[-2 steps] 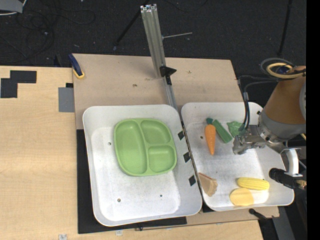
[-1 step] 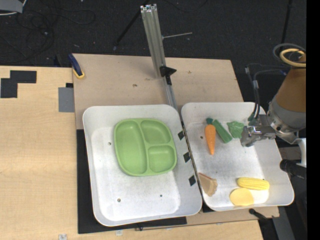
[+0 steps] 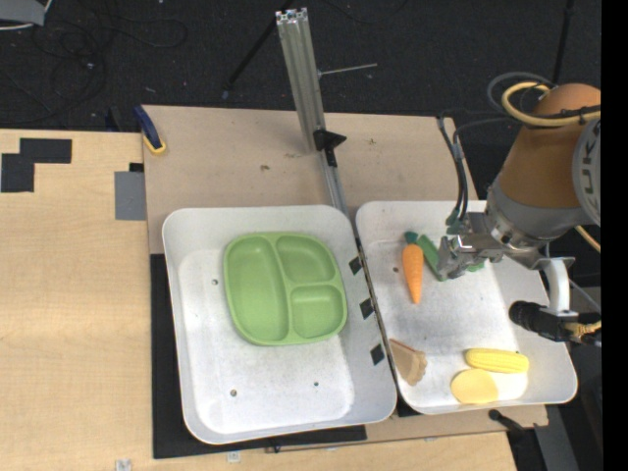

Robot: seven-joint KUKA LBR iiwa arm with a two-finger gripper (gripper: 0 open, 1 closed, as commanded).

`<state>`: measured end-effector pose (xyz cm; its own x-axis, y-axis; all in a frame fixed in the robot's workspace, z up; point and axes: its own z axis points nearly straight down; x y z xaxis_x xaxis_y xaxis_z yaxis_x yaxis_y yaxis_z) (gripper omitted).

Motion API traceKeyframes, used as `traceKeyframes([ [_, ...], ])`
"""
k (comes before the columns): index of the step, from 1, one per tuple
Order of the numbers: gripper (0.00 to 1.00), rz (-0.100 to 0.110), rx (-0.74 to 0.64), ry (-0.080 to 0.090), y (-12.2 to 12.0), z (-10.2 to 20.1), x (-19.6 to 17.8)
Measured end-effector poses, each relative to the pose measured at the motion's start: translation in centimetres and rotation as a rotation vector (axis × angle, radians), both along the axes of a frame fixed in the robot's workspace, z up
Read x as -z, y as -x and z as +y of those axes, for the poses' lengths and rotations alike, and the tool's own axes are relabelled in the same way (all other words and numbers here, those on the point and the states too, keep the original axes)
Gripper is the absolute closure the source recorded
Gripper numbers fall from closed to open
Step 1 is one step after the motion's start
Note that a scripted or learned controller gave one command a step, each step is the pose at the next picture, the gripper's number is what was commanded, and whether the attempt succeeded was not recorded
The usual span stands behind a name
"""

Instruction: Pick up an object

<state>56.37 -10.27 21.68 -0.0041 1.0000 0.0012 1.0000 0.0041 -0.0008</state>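
The carrot (image 3: 413, 272) is lying in the right bin (image 3: 535, 386), in its upper left part, close to the bin's left wall. Its long axis is running almost straight up and down the view, with only a slight tilt. The narrow orange tip is pointing toward the near edge of the counter (image 3: 69, 302), and the thick end, with the green leaves (image 3: 420, 240), is pointing away toward the far side. The leaves are spreading to the right of the thick end.

The tool (image 3: 453, 260) is hanging just right of the carrot's upper half, near the leaves, with the grey arm (image 3: 545, 189) reaching in from the right. I cannot tell whether its jaws are wide or narrow, and nothing is visibly sitting between them.

In the near right corner of the same bin, a corn cob (image 3: 497, 361) is lying crosswise, with a yellow round piece (image 3: 475, 388) touching it just below. A brown wedge (image 3: 410, 361) is resting by the bin's near left wall. In the left bin (image 3: 196, 400), a green divided plate (image 3: 286, 287) is sitting near the middle.
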Motion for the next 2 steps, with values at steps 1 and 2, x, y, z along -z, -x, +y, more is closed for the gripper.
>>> traceKeyframes([
  [1, 1.00, 0.000, -0.001, 0.000, -0.8, 5.6, -1.0],
  [2, 1.00, 0.001, 0.000, 0.001, -1.7, 11.6, -0.4],
])
